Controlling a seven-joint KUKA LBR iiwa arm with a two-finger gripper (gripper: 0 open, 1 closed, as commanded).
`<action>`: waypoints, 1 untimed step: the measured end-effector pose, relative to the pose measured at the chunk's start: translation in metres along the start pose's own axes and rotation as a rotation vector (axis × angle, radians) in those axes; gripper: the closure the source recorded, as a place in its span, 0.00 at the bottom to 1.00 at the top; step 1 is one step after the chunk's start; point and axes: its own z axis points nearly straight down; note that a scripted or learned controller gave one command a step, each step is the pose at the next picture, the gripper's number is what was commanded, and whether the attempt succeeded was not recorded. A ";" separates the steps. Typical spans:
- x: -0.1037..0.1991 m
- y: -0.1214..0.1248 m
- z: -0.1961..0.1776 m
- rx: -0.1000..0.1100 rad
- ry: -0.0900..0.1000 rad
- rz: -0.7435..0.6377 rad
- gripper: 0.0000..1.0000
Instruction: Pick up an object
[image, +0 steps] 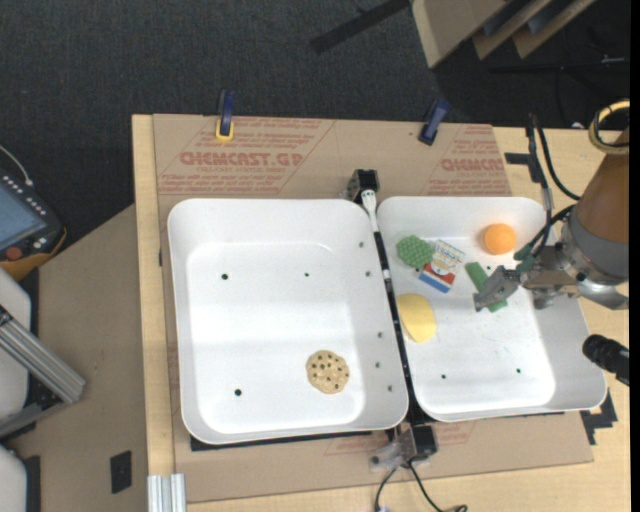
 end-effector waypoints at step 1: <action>0.000 0.001 -0.011 -0.003 -0.001 -0.001 1.00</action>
